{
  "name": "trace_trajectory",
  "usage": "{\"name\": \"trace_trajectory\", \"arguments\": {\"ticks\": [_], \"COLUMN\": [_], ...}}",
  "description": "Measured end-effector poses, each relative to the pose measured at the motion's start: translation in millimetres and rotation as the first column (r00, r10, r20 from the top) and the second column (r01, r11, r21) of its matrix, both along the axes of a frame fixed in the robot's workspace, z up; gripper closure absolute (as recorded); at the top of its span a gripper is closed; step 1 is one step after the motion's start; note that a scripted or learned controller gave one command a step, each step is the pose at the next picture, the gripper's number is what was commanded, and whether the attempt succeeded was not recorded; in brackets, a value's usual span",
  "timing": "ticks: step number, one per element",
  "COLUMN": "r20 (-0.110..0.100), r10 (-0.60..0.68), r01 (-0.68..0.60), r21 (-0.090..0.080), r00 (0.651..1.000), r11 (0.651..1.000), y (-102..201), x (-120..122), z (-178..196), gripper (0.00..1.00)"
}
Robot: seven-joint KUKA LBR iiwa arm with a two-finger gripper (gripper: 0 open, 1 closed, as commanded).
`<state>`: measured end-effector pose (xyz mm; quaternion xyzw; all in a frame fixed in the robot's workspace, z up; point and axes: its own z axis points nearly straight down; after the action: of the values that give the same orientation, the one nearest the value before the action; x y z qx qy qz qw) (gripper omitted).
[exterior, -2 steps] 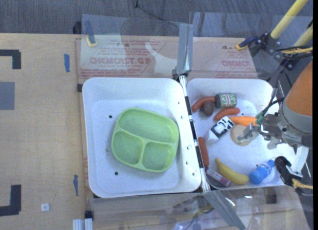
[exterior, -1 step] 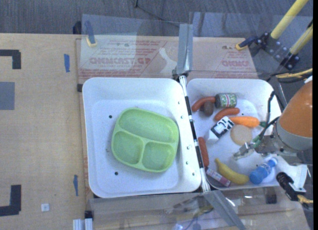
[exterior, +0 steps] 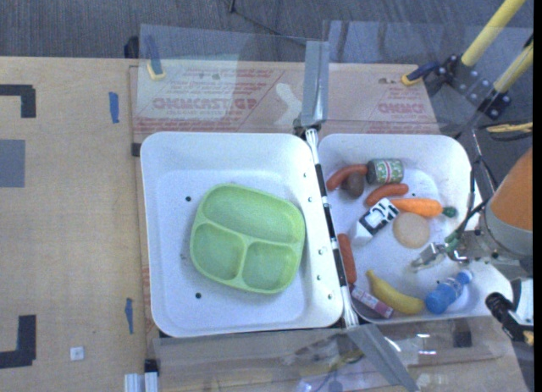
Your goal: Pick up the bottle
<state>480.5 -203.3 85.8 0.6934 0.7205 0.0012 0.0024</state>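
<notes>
The blue bottle point(exterior: 446, 292) lies just right of the banana point(exterior: 395, 294), and the gripper point(exterior: 432, 256) hovers just above it, open and empty, so I'd drop straight down and straddle its body before closing.

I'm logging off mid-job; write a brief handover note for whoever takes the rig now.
Pincer: low over the right bin, near its front right; whether it's open or shut can't be told.
Blue bottle: lying in that bin's front right corner, beside the banana, just in front of the pincer, not seen held.
Done: approach only.
Left: grasp the bottle and lift it.
</notes>
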Motion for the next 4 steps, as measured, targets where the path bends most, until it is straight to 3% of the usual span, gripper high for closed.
{"name": "trace_trajectory", "arguments": {"ticks": [4], "r20": [0.000], "r10": [0.000], "r01": [0.000], "r21": [0.000], "r00": [1.000], "r11": [1.000], "y": [-0.1], "x": [-0.1], "z": [0.0], "gripper": [0.00]}}
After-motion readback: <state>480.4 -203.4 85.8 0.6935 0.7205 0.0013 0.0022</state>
